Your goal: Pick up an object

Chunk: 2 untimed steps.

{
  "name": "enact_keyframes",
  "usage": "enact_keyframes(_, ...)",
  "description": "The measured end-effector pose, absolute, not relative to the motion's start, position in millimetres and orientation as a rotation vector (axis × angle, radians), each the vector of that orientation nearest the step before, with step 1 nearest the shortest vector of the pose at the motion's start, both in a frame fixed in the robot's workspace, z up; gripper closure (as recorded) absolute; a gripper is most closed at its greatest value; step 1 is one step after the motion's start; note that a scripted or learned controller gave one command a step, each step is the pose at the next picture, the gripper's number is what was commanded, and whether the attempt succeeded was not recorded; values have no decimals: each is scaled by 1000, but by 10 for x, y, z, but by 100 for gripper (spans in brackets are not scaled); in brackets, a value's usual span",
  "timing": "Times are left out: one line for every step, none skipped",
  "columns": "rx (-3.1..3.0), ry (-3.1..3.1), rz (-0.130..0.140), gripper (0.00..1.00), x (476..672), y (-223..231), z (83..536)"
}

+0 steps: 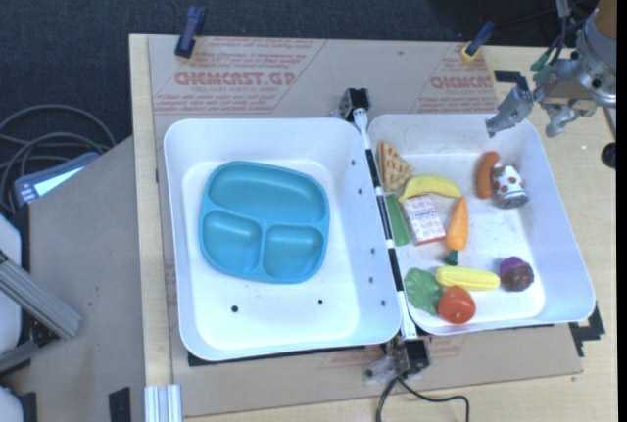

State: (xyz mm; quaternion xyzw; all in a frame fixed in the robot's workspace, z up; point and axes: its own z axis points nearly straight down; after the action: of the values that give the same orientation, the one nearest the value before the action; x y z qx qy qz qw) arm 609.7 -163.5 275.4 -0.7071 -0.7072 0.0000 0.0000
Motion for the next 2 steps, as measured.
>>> enact_keyframes(-2220, -2218, 4, 0, 6239, -2093, 1612)
enact_keyframes(-2223, -2224, -1, 0, 6220, -1951, 1009)
